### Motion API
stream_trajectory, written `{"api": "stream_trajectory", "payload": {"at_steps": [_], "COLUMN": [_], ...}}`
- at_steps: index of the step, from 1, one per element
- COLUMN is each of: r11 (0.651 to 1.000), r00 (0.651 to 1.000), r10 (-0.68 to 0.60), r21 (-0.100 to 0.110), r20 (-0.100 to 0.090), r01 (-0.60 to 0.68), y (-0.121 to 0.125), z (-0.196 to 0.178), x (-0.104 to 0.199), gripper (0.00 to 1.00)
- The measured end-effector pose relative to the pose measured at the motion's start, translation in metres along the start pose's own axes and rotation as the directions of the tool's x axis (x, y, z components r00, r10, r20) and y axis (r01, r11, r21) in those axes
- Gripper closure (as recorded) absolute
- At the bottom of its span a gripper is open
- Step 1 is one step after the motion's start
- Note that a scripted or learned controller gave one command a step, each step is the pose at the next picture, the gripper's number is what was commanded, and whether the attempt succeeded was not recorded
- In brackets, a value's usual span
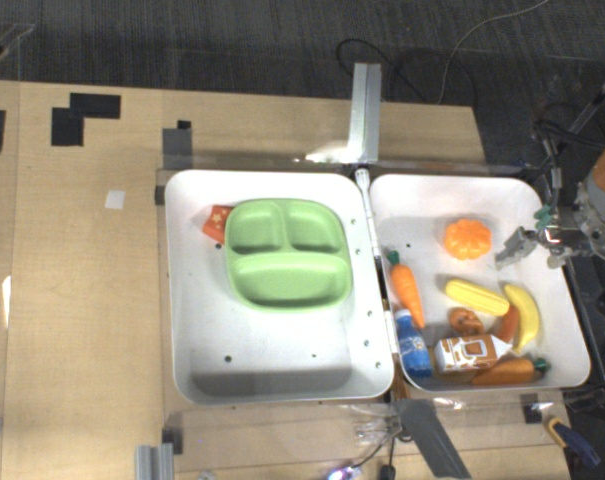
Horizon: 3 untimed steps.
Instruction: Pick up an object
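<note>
My pincer (pixel 527 240) hangs spread and empty at the right bin's (pixel 422 190) edge. Nothing picked yet: pumpkin (pixel 467 238) just beside, untouched.

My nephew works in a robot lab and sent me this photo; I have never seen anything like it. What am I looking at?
One camera above a bench looks down at a slant. Two shallow white bins sit side by side. The left bin holds a green divided plate with a small red thing tucked at its corner. The right bin holds toy food: an orange pumpkin, a carrot, a banana, corn, a blue bottle and a small carton. At the right edge the robot arm's gripper reaches in over the right bin. Nothing is seen between its jaws.
</note>
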<state>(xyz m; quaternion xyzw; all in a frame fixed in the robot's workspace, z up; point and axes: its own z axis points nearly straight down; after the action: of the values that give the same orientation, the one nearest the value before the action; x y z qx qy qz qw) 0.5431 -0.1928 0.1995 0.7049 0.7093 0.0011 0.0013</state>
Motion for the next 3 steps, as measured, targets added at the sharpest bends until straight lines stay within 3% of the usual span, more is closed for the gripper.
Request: {"api": "stream_trajectory", "payload": {"at_steps": [1, 2, 3], "r11": [0.999, 0.995, 0.994], "r00": [0.999, 0.995, 0.994], "r10": [0.041, -0.101, -0.109], "r21": [-0.011, -0.004, -0.013], "r20": [0.002, 0.001, 0.005], "r01": [-0.041, 0.101, 0.109], "y": [0.038, 0.126, 0.129], "z": [0.11, 0.113, 0.098], "x": [0.049, 0.068, 0.07], "gripper": [0.0, 0.0, 1.0]}}
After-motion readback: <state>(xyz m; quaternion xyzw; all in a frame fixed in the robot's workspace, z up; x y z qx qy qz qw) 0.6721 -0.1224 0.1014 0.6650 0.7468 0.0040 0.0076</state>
